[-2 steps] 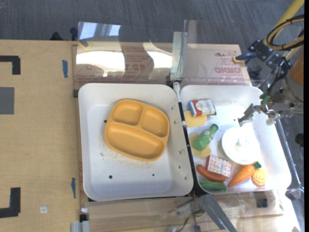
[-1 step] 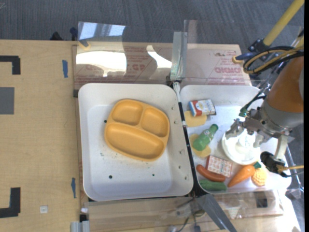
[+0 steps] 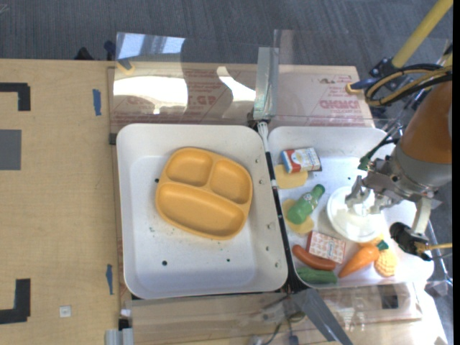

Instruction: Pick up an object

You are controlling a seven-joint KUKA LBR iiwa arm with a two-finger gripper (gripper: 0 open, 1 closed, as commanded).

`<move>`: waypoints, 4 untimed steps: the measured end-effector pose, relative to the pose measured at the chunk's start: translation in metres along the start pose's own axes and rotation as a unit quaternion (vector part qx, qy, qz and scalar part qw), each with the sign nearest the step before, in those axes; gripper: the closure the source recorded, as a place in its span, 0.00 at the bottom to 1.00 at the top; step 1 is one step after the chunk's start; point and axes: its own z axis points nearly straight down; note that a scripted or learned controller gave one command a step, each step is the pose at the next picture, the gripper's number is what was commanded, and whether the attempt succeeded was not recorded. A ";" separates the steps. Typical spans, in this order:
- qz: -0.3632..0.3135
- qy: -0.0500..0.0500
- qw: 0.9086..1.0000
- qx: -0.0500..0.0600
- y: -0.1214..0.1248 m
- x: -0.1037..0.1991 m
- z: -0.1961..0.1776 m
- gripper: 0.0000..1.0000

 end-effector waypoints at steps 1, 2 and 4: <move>-0.237 -0.001 0.972 -0.004 -0.026 0.017 -0.071 1.00; -0.236 -0.001 0.972 -0.003 -0.026 0.017 -0.079 1.00; -0.124 -0.001 0.992 -0.003 -0.009 -0.076 -0.072 0.00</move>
